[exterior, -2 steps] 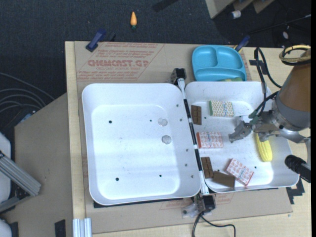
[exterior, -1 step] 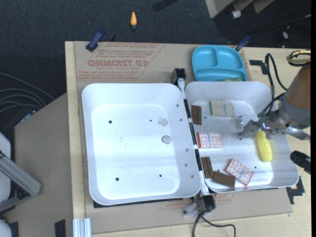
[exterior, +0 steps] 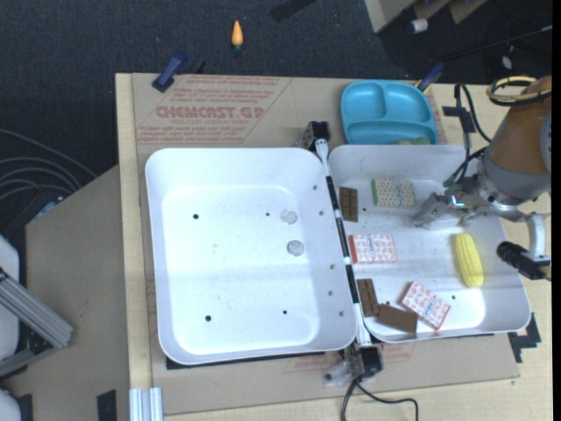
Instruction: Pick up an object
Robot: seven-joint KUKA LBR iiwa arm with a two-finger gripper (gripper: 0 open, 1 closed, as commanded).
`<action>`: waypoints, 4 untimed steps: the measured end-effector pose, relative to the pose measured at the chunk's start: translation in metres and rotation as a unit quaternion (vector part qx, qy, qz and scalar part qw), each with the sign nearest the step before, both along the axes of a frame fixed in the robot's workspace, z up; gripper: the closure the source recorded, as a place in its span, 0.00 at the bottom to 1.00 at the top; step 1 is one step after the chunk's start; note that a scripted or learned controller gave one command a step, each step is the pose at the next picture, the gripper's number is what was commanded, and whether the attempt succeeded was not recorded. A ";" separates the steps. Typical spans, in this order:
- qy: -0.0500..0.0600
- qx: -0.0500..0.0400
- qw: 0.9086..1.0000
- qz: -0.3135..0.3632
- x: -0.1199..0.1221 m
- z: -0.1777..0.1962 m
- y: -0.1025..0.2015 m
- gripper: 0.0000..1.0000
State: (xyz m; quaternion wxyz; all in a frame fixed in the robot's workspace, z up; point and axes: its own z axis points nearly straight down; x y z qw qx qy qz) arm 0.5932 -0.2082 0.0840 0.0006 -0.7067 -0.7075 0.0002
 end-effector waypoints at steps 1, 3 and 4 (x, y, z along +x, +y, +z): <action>0.013 0.007 1.000 0.004 0.047 -0.002 -0.010 0.00; 0.001 0.001 1.000 0.000 0.073 0.001 0.039 0.00; -0.002 -0.001 1.000 0.000 0.074 0.033 -0.011 0.00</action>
